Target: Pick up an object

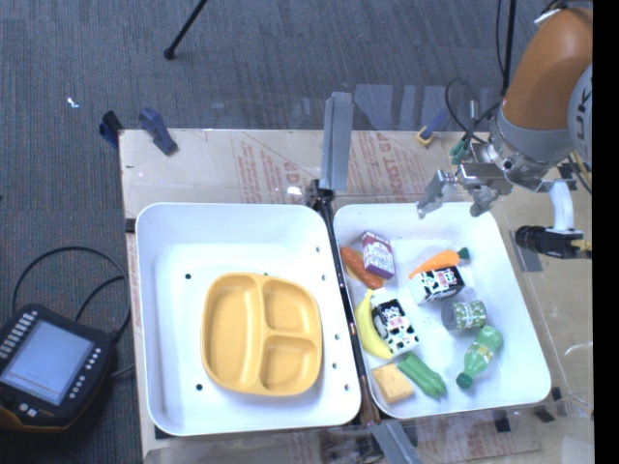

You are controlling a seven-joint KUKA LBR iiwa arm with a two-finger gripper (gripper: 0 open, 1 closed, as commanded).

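The right bin (517, 288) holds several toy foods: a purple carton (377, 255), an orange carrot (435, 260), two cow-print milk cartons (438, 283) (395, 325), a banana (367, 323), a green can (468, 314), a green bottle (479, 353), a green cucumber (423, 375) and a yellow wedge (393, 384). My gripper (456, 201) hangs above the back rim of that bin, higher than the objects. Its fingers are spread open with nothing between them.
A yellow divided plate (261, 333) lies in the left bin (155, 259). A grey upright post (337, 143) stands behind the seam between the bins. A teach pendant (44, 361) sits on the floor at the left.
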